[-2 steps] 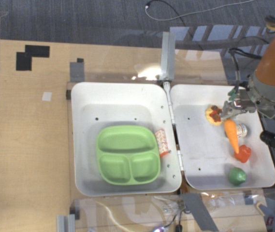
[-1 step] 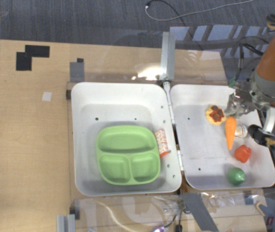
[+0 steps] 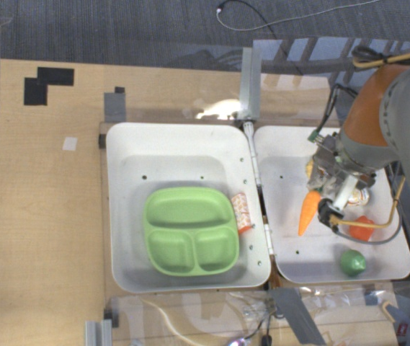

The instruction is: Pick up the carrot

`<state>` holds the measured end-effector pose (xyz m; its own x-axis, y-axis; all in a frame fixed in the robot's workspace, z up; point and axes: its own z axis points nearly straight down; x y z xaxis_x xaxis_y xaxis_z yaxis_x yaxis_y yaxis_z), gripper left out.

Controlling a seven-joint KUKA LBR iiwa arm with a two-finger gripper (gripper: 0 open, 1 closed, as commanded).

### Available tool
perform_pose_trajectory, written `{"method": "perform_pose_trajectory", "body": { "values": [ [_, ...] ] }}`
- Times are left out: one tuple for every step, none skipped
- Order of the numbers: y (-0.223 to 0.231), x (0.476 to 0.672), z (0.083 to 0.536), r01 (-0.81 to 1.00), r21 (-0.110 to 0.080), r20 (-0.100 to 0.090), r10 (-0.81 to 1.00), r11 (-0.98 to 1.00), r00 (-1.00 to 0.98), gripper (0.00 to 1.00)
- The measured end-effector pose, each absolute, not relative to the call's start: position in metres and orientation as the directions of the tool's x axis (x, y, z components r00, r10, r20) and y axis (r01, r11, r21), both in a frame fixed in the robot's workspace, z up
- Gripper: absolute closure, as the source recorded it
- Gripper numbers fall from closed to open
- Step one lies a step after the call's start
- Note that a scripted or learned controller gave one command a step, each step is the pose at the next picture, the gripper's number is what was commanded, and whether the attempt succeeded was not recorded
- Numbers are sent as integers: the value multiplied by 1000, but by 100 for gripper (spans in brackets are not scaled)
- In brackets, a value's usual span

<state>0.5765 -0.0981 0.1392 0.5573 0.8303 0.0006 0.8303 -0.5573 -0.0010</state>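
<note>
nearest in the right bin [image 3: 284,166], at 5 o'clock, lies a green ball [image 3: 352,263]. a little further, at 4 o'clock, is a small red thing [image 3: 363,228], partly hidden by the robot. the carrot [image 3: 308,213] lies on the bin floor at about 8 o'clock from the bin's middle, with its thin end pointing to 7 o'clock. its thick end is just under the claw [image 3: 322,187]. i cannot tell how far the claw is open, or if it has hold of the carrot. in the left bin [image 3: 132,166], a green divided plate [image 3: 190,229] sits toward 6 o'clock. a small red-and-white packet [image 3: 241,212] touches the plate's rim at 3 o'clock. both bins stand on the table [image 3: 39,193].
</note>
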Motion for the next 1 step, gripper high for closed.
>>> {"method": "perform_pose_trajectory", "body": {
  "values": [
    [-44,618,208,886,4,2,886,-463,463,100]
  ]
}}
